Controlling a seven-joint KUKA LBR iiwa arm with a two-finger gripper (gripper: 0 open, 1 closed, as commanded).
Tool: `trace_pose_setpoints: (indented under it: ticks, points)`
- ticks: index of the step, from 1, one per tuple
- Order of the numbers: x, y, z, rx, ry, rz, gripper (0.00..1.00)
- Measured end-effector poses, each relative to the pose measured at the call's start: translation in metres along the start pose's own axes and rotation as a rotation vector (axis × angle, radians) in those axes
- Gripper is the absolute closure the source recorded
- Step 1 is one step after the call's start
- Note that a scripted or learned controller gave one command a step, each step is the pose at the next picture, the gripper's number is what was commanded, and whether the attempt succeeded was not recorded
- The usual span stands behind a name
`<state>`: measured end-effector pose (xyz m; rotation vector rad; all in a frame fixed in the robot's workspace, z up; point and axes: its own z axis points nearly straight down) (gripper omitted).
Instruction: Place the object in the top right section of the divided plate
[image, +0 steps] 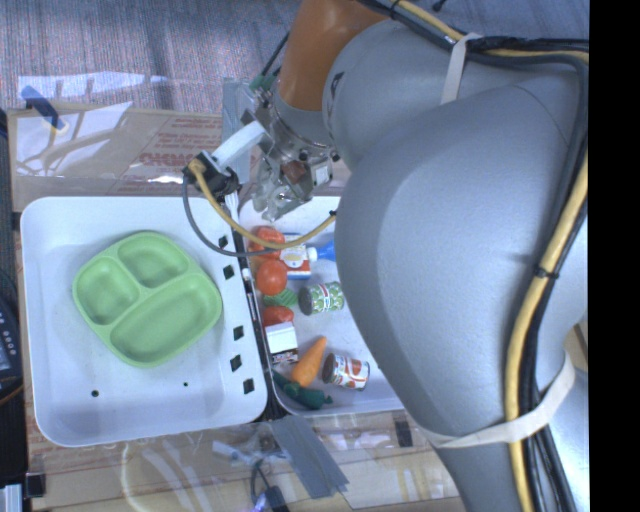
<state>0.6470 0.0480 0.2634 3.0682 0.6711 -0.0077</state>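
- The divided plate, pale green, lies flat in the left bin, left of centre in the frame. It is turned at a slant, so its two small sections face the upper part of the frame and its one long section runs along the lower right side.
- With that turn, the top right section is probably the small one nearer the frame's centre, just beside the wall between the bins. Nothing lies in any section, so the placing is not yet done.
- The right bin holds the clutter: a tomato, an orange piece above it, a small green-spotted can, a carrot, a red-labelled can and a dark green piece at the bin's lower edge.
- The task names no one item. The tool hangs over the upper end of this pile, so the orange piece or the tomato looks the likely pick.
- Both of those are roundish, with no clear long axis. The carrot alone has one: it runs from lower left to upper right, thick end up.
- The tool sits at centre top of the frame, below the orange wrist band, pointing down at the pile. Its metal parts blur together, so it cannot be told whether it is spread or pressed together, and nothing is seen held in it.
- The arm's grey bulk covers most of the right bin, which is likely why the items show just along its left strip.
- A cable loops from the wrist over the wall between the bins. It could snag there on the way across.
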Motion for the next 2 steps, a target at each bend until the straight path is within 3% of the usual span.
trace_pose_setpoints:
  ticks: [1,2]
  points:
    - [-0.0625,0.0018,-0.0459,0.004,-0.003,-0.065,1.00]
    - [-0.0625,0.0013,-0.0452,0.005,-0.005,-0.066,0.00]
